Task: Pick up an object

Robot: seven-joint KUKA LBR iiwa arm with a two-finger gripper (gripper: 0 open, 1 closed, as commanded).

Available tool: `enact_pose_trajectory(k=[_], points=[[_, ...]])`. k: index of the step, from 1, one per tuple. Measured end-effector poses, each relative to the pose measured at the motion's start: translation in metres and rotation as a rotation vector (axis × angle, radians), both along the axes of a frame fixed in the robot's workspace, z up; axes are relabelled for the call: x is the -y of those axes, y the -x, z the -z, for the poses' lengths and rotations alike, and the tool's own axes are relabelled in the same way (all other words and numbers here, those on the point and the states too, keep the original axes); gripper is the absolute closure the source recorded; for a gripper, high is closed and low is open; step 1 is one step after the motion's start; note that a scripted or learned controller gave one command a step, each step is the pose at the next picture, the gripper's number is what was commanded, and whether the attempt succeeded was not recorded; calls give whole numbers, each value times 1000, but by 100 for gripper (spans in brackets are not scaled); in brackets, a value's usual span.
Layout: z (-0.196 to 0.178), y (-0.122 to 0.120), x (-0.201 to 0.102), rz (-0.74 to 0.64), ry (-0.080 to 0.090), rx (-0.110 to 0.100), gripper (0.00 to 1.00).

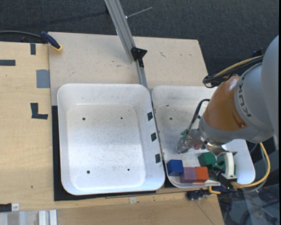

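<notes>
Claw [183,143] low in the right bin [178,97], finger state impossible to tell under the bulky wrist. Blocks bunched just below and to its right along the near wall: blue block [175,167], purple block [190,174], orange block [202,173], green block [207,159]. Probably lowered here for a grab at that cluster, nothing visibly caught yet.

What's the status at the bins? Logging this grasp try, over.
Gripper low in right bin, fingers unclear. Blue block, purple block, orange block, green block clustered at near edge, none seen held. Arm overhangs them.
</notes>
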State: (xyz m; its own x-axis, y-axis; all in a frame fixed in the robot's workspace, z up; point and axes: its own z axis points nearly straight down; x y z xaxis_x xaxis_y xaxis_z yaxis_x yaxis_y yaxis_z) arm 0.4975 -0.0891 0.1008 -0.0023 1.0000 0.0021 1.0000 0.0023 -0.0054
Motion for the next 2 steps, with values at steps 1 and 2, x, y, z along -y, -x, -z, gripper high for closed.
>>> enact_pose_trajectory(k=[1,2], points=[[-62,-2,3,1,3,9,100],[-123,-1,9,1,4,11,100]])
